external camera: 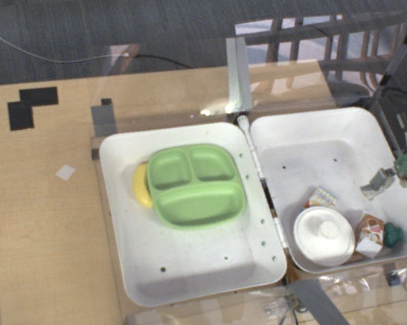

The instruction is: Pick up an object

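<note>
your gripper (378, 184) hovers at the right bin's (319, 130) right edge; you cannot tell its opening, and nothing shows held. approach step: bring it down over the white bowl (323, 235) or small carton (371, 236) below-left.

- Left bin (196, 271): white.
- Right bin (321, 141): white.
- Divided plate (194, 186): light green, plain.
- Object under plate's left edge (141, 187): yellow.
- Round lidded container (323, 235): white.
- Small carton (369, 236): white with red-brown print.
- Small item beside carton (393, 235): dark green.
- Bench (42, 241): pale wood, black patches.
</note>
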{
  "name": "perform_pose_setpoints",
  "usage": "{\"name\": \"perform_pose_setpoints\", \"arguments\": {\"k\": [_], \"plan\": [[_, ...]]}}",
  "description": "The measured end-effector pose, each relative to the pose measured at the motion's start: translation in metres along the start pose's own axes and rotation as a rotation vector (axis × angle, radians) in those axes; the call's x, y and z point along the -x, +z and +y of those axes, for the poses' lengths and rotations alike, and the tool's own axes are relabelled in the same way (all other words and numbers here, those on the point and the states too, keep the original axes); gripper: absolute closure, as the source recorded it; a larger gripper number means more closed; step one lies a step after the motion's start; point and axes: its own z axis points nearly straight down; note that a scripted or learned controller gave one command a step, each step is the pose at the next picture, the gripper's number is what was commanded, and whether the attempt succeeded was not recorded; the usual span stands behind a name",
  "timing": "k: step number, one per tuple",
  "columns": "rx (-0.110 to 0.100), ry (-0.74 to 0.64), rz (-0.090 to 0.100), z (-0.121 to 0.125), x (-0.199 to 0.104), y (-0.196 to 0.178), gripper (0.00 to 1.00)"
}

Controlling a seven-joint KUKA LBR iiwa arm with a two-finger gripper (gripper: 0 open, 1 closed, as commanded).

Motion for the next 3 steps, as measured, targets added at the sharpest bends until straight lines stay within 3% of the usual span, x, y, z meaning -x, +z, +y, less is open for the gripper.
{"name": "perform_pose_setpoints", "arguments": {"k": [3], "plan": [[0.0, 0.0, 0.0, 0.0, 0.0, 0.0, 0.0]]}}
